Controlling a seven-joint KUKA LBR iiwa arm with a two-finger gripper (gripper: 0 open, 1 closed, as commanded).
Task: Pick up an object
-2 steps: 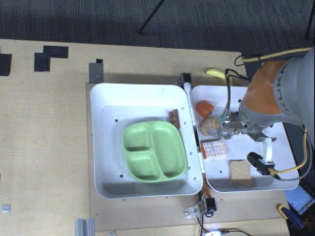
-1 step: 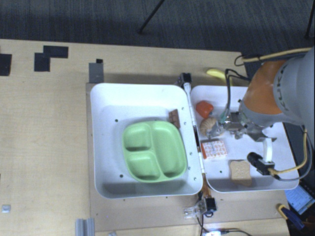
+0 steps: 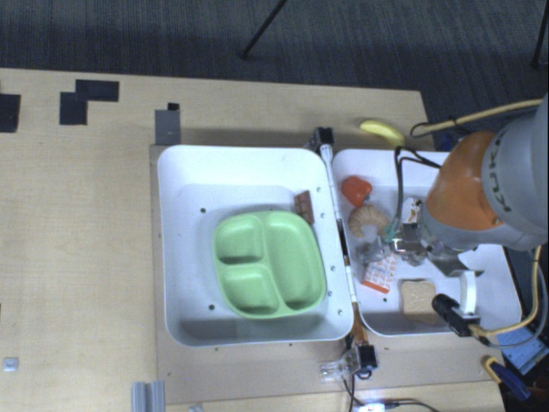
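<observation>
so the arm comes in from the right and bends down over the right bin, grey body with the orange band sitting just above the wrist. The gripper hangs low in the left-middle part of that bin, right by the pile of stuff. Honestly can't tell from this angle if it's open or closed, and I can't see anything clearly caught in it. Counting left to right: two white bins side by side. The left bin has one green divided plate with three compartments, lying flat near the middle, plus one small brown thing tucked against the bin's right wall. The right bin holds the pickable bits, five as far as I can make out: one red-orange lump near the top left corner, one tan rounded thing just below it, one greyish blurry item just beside the gripper, one white and orange packet under that, and one tan square block near the front wall. There's also one yellow banana-looking thing lying outside, on the bench just behind the right bin. The bench is pale wood-coloured, with a few black patches toward the far left and a small grey bracket behind the left bin. Some cables trail off the front edge between the bins. Past the bench is dark blue-grey carpet with a thin dark pole crossing it at a slant.
</observation>
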